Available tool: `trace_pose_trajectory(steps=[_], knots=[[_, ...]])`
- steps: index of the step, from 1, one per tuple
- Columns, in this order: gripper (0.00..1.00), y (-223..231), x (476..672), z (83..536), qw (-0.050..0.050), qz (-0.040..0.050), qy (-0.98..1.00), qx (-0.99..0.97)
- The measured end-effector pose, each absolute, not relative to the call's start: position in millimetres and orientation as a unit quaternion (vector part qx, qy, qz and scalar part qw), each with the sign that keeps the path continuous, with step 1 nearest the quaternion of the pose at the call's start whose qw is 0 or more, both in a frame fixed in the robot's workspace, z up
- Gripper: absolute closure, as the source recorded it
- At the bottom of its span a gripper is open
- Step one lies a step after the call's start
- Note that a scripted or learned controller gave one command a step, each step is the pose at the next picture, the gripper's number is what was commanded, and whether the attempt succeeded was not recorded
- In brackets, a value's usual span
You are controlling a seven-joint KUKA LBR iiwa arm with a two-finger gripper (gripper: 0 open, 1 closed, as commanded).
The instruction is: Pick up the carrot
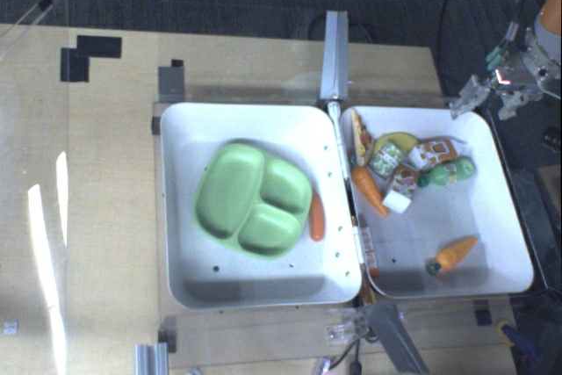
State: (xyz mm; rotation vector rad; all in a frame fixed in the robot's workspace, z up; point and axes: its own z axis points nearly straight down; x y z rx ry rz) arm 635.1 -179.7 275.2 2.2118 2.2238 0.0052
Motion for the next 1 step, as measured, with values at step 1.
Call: trace_pose_trajectory(steps=[1], knots=[[0.0, -204.6, 654.1, 373.1, 0.004, 0.0021, 0.715, 0.699]])
